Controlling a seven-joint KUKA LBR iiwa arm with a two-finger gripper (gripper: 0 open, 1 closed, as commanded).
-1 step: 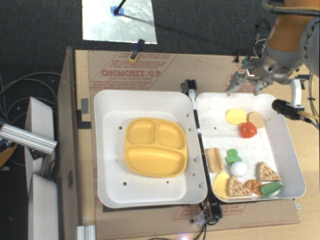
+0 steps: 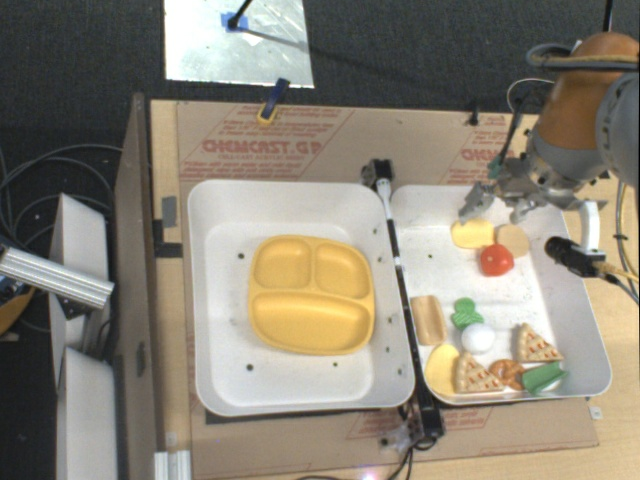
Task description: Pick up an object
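The pincer (image 2: 500, 200), fingers spread and gripping nothing, hangs over the right bin (image 2: 590, 343) just above a pale yellow piece (image 2: 472, 234), apparently toy food (a red tomato (image 2: 497, 259) lies beside it). Crowded neighbours could be nudged aside, spoiling a clean grasp. The yellow tray (image 2: 310, 295) sits in the left bin (image 2: 220, 268).

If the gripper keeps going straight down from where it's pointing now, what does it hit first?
Most likely the pale yellow piece, which lies just under the gripper at the back of the right bin. The tan piece sits right beside it; depth is hard to judge.
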